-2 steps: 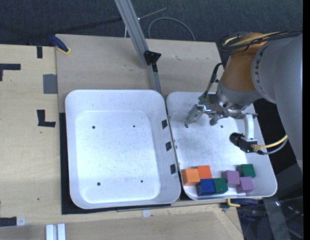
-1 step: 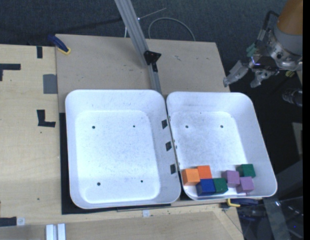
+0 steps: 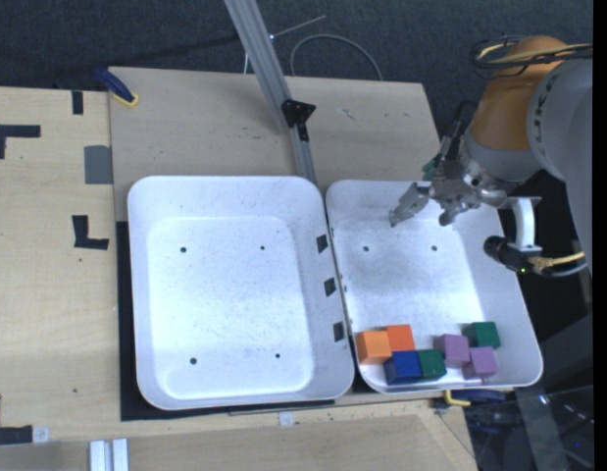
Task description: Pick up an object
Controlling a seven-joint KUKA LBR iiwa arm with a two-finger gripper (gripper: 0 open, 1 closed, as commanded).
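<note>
Several small blocks lie along the near edge of the right bin (image 3: 411, 263): an orange block (image 3: 375, 345), a darker orange block (image 3: 400, 337), a blue block (image 3: 405, 365), a green block (image 3: 431, 363), two purple blocks (image 3: 453, 346) (image 3: 482, 362) and a dark green block (image 3: 483, 335). My gripper (image 3: 422, 214) hangs over the far part of the right bin, well away from the blocks. Its two fingers (image 3: 401, 210) are spread apart and open, with nothing between them.
The left bin (image 3: 225, 292) sits beside the right one, joined by black clips (image 3: 329, 286). A slanted metal pole (image 3: 266, 57) with a black clamp stands behind the bins. A cable loop (image 3: 332, 52) lies on the dark floor at the back.
</note>
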